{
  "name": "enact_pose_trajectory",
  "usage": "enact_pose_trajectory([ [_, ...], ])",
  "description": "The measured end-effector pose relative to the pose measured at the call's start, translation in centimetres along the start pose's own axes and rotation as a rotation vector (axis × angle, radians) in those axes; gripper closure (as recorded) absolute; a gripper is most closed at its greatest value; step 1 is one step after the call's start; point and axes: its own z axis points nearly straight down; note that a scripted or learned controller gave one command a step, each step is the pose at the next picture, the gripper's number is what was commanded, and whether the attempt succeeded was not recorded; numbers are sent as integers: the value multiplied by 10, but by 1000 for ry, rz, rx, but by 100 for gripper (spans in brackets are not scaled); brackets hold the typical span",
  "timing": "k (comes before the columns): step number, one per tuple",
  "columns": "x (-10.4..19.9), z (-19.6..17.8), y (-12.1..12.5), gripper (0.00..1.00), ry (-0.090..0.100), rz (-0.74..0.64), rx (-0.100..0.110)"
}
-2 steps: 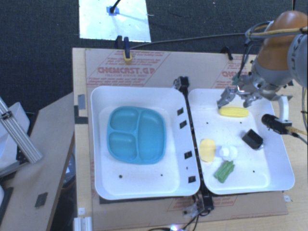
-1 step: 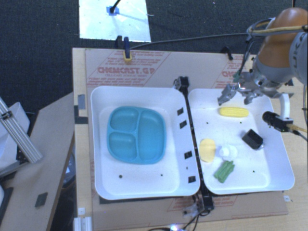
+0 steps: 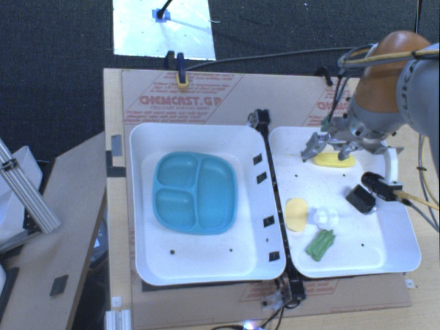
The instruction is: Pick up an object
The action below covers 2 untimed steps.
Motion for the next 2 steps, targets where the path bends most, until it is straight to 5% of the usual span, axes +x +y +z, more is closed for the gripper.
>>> enact_pose_trajectory([
  [2, -8, 82, 3, 0, 0, 2, 0],
])
